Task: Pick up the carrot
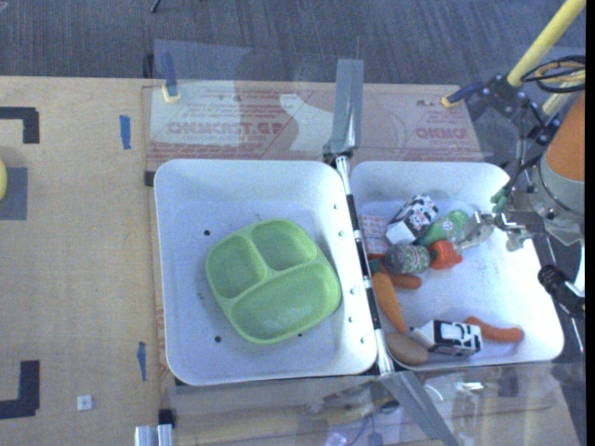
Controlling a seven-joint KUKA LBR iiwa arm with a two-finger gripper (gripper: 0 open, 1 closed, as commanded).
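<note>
Several orange pieces lie in the right bin [525, 277]. A long carrot [390, 303] rests along the bin's left wall, and a second slim orange piece [499, 332] lies near the front right corner. A short red-orange piece [445, 254] with a green top [452, 224] sits mid-bin. My gripper [483, 231] reaches in from the right, just right of that green-topped piece and well above the two long orange ones. Nothing visibly sits in it.
Two black-and-white cartons [416, 216] [456, 337], a grey-green lump [406, 258] and a brown rounded item [406, 347] crowd the right bin. A green divided plate [272, 280] lies in the left bin [186, 203]. Cables and a yellow pole [548, 31] are at the back right.
</note>
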